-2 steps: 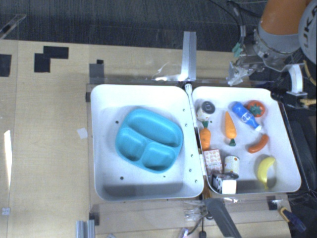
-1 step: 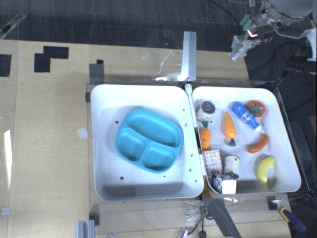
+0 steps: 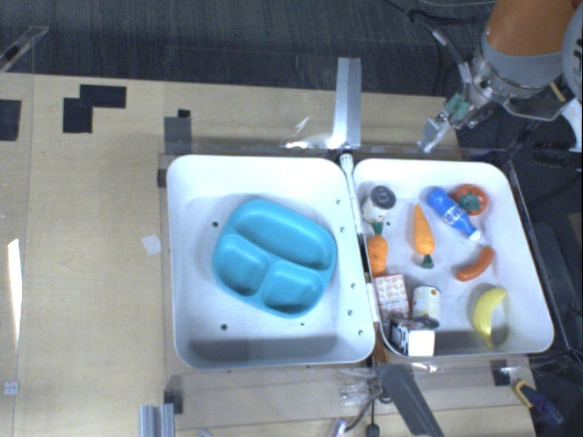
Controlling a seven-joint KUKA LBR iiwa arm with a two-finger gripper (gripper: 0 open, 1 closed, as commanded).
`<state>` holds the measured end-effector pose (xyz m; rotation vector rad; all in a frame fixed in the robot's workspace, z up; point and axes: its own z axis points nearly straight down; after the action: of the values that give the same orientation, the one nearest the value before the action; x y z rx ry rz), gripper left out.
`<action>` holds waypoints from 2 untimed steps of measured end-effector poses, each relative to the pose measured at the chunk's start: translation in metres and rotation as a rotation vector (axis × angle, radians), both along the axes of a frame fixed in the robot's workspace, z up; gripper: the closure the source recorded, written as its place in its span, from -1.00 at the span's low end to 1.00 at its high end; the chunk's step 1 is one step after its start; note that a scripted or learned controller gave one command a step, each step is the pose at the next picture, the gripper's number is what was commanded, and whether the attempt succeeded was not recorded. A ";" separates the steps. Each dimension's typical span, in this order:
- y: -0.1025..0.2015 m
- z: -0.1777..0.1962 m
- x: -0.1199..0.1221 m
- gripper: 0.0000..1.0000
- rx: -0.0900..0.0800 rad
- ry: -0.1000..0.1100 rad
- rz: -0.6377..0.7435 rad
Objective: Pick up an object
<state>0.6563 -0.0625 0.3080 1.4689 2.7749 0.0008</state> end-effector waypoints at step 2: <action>0.003 0.020 0.003 1.00 -0.002 -0.006 0.011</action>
<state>0.6595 -0.0600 0.3281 1.4513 2.7771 0.0033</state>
